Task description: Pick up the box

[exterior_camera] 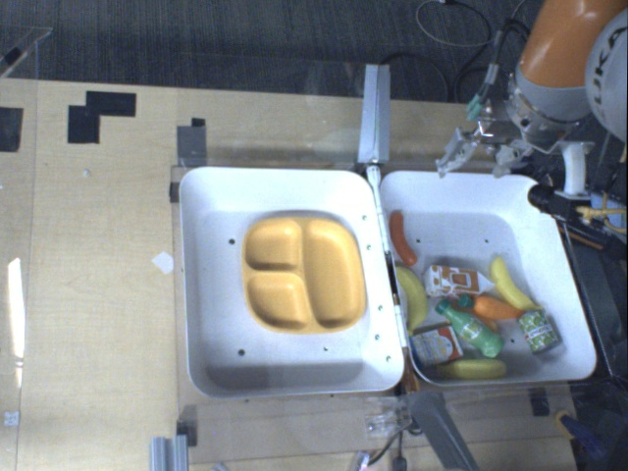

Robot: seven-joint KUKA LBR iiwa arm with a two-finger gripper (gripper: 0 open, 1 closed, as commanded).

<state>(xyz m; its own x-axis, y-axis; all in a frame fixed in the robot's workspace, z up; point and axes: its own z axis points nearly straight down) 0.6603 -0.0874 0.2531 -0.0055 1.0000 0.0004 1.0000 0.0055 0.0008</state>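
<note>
Pale wooden bench, two shallow white bins (pixel 196 263) side by side, arm at upper right.

Two-finger gripper (pixel 485 152) hangs spread above the right bin's far rim, holding nothing. Small white-and-orange carton box (pixel 457 280) lies mid-bin, touching the green bottle (pixel 471 328); descend centred, straddling its short sides, clear of that bottle.

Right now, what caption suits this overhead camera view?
Gripper hovering open above right bin, box untouched among toy food.
</note>
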